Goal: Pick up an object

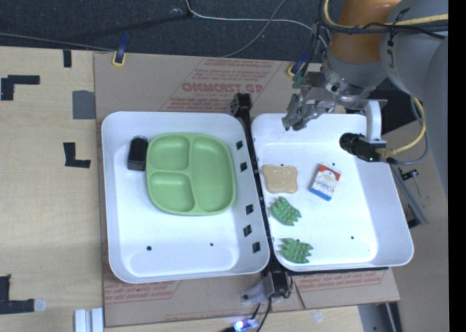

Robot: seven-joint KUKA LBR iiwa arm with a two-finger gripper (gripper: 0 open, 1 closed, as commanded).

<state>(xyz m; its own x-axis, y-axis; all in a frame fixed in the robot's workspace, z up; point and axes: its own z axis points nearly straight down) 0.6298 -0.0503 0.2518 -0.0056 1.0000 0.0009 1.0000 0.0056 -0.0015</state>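
Over on the left of the frame, the left bin (120, 178) carries a green divided plate (191, 174) with a small black block (137, 153) touching its left edge. Moving right, the right bin (371, 239) offers the candidates: a slice of toast (279, 178) near the centre divider, two green leafy pieces (285, 212) below it, and a small red, white and blue carton (325, 181) just right of the toast. Up at the bin's top edge hangs the gripper (297, 121), jaws slightly apart with nothing between them. This looks like the approach step, nothing grasped yet. The arm reaches in from the upper right, wrist pointing down and left. Next, it needs to travel down-frame over an item and descend.
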